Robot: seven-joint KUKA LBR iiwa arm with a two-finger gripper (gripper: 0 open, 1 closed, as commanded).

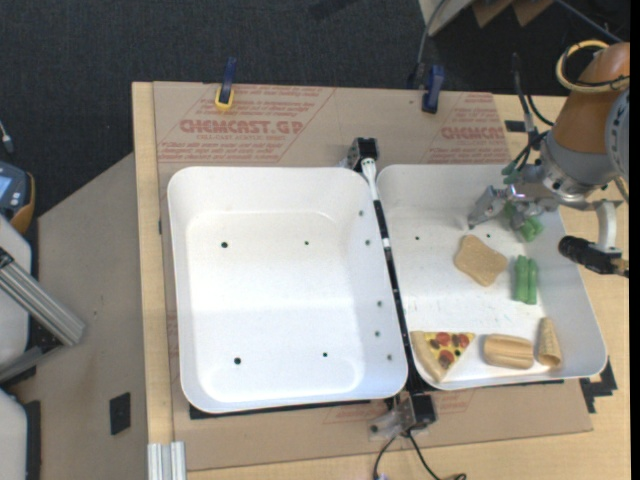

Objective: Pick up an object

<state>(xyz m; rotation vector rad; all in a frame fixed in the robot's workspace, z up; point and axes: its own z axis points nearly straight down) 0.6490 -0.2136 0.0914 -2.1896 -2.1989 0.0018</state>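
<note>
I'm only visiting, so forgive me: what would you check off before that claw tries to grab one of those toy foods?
1. Claw over the right bin, where the objects lie: ok.
2. Claw holding anything: cannot tell; a green piece sits right by it.
3. Targets lying apart: ok for the bread slice and green stick.
4. Crowded targets: not ok; the bun lies close to the tan roll.
5. Pizza slice away from the bin wall: not ok, it lies at the near edge.
6. Left bin in place beside it: ok.
</note>
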